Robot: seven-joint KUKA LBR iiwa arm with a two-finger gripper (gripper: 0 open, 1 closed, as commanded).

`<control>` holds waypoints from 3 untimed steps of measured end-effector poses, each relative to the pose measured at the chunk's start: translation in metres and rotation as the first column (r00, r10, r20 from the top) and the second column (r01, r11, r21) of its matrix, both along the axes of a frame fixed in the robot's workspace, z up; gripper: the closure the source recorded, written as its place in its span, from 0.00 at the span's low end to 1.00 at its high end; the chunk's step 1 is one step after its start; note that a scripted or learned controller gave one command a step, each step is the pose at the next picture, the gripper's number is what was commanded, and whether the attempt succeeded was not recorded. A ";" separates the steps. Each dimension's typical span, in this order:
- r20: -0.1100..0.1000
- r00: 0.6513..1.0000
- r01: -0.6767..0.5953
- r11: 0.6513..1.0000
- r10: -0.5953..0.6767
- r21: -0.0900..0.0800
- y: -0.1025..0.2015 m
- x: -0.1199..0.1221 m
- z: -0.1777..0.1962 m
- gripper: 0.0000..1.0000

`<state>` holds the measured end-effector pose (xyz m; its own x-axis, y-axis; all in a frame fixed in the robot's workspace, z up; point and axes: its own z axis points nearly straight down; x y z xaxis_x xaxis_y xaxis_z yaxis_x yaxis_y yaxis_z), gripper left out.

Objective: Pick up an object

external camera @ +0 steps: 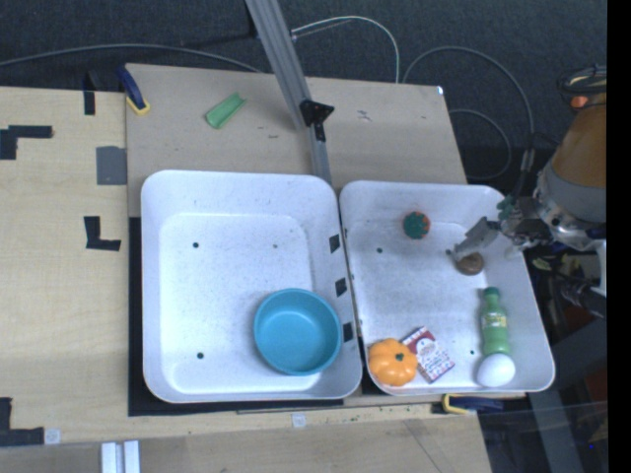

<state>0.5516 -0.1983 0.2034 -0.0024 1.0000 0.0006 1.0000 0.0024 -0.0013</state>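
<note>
We see nearest us one orange pumpkin [392, 363], one red-and-white packet [430, 353] with unreadable print, one white egg [496, 370] | one green bottle [494, 321], label illegible | one brown lump [469, 262] beside gripper [483, 235], whose grip we cannot tell | one green ball [416, 225] | right bin [375, 205] | one blue bowl [296, 330], left bin [168, 195]

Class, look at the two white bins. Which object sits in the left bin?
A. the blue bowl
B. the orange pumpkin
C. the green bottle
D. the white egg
A: the blue bowl rests near the front right corner of the left bin.
</note>
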 end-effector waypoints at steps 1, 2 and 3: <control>0.000 1.000 0.000 1.000 0.000 0.000 0.000 0.000 0.000 0.00; -0.005 1.000 0.002 1.000 -0.002 0.000 -0.009 -0.002 -0.049 0.00; -0.004 1.000 0.001 1.000 -0.001 0.000 -0.011 -0.002 -0.093 0.00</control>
<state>0.5498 -0.2097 0.1099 -0.0011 1.0000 0.0003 1.0000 0.0011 -0.0057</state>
